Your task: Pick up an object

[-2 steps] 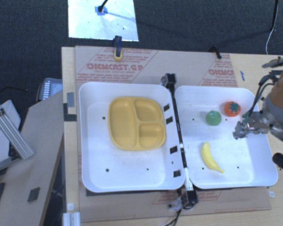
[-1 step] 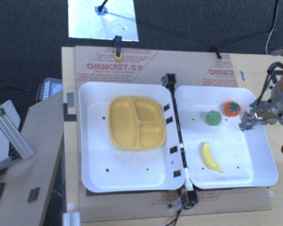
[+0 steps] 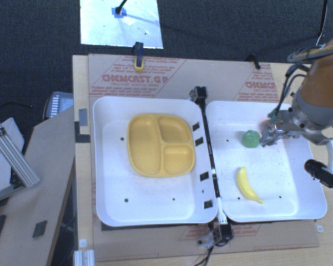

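The gripper (image 3: 265, 136) is seen low in the right bin (image 3: 305, 204), just beside a small green object (image 3: 251, 139) that lies near the middle of that bin's upper half. Whether the fingers are spread or closed cannot be told, since the wrist hides them from above, and nothing can be seen held between them. The green object appears rounded and compact; it is judged to be light and probably a smooth plastic toy, so it may roll or slip away if it is pressed from one side only. A hold across its widest part, with the fingers lowered on opposite sides, would be favoured. A yellow banana (image 3: 248, 185) lies lower in the same bin, well apart from the green object; it is judged light and stiff, and could best be taken across its thicker middle rather than along its curve. Neither object is crowded by the other, and the bin floor around both is bare. A yellow divided plate (image 3: 161, 144) rests in the left bin (image 3: 108, 204), beyond the black divider (image 3: 206, 148) between the bins, and is not in the way.
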You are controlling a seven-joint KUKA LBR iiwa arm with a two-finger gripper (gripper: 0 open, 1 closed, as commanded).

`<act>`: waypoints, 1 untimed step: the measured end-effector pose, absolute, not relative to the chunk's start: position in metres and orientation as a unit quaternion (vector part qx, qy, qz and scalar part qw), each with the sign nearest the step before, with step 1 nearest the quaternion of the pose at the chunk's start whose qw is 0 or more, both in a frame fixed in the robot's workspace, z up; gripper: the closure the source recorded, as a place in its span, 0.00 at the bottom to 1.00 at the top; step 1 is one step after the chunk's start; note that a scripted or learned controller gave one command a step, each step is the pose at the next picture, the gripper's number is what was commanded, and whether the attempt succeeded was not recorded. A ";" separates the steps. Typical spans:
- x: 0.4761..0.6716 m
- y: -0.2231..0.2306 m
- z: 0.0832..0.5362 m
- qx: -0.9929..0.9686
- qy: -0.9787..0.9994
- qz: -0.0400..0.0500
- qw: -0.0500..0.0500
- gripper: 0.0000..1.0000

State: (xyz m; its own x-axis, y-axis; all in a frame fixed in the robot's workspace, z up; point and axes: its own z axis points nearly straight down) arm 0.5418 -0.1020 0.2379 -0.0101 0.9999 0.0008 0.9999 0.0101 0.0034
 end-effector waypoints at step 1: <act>0.560 -0.058 0.244 0.704 0.710 0.002 0.001 1.00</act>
